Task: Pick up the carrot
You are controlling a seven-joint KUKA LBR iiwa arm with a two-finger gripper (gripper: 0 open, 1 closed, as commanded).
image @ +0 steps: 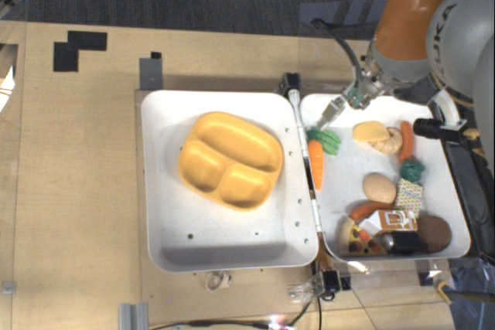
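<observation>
The carrot [315, 164] is orange with a green leafy top [326, 140]. It lies along the left wall of the right bin [456, 201], top pointing to the back. My gripper [331, 113] hangs just above and behind the leafy top, slanting down-left from the orange-banded wrist [406, 8]. Nothing is seen held in it.
The left bin [166, 228] holds a large yellow sectioned dish [230, 158]. The right bin has a tan bun [376, 135], a red pepper [407, 140], a green piece [412, 169], a beige egg shape [379, 186], a sausage [368, 209], a small box [399, 221] and a brown lump [434, 232].
</observation>
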